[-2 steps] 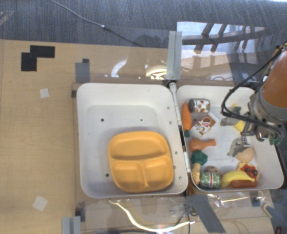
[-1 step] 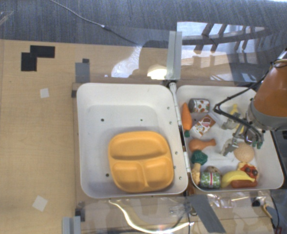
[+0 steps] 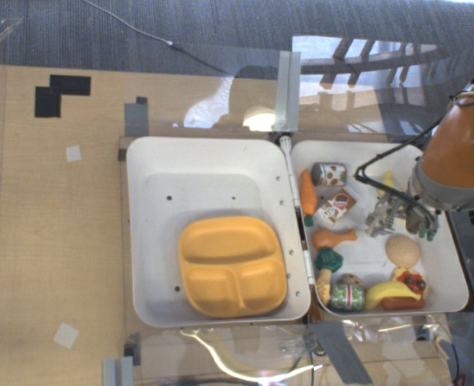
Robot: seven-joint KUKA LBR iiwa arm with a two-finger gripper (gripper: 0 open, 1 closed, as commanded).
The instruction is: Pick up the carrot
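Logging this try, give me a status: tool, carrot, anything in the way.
Tool over right bin, nothing between fingers. Carrot at bin's left wall, untouched. Can and carton crowd its right side.

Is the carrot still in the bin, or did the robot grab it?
In the bin. The carrot lies along the right bin's left wall; the tool is apart from it.

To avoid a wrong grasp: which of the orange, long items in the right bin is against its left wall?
The carrot, lying along the left wall. The chicken drumstick lies further inside, below it.
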